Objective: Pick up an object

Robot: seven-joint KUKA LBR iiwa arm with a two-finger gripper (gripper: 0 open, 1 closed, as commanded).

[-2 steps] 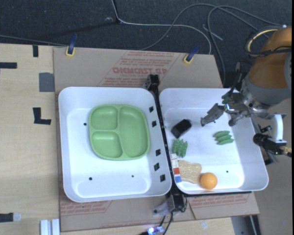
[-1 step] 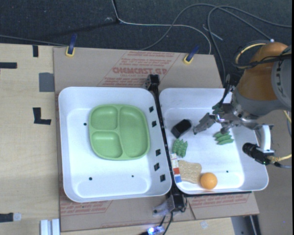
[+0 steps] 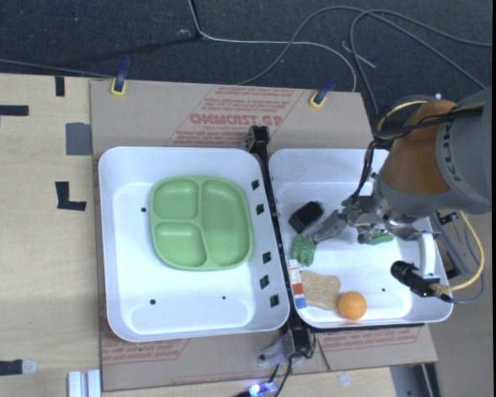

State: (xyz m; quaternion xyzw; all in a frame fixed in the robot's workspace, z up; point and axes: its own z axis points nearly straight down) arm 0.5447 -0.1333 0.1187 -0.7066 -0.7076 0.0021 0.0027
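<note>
Right shallow white bin [image 3: 331,165] holds all loose items. Grey arm's hand [image 3: 326,231] low over bin's left-centre. Flat tan piece [image 3: 320,290] and orange ball [image 3: 352,306] near front edge. Black block [image 3: 306,216] and green crumpled object [image 3: 303,250] flank hand tip, both just beside. Finger spacing: cannot tell.

Grey arm [image 3: 471,151] with orange band, black cables looping.

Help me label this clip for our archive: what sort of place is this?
Most likely a robotics lab's grasping test bench. Two white bins sit clamped on a cardboard sheet, toy-like items such as a green divided plate and an orange ball lie inside, and loose cables trail behind.
</note>
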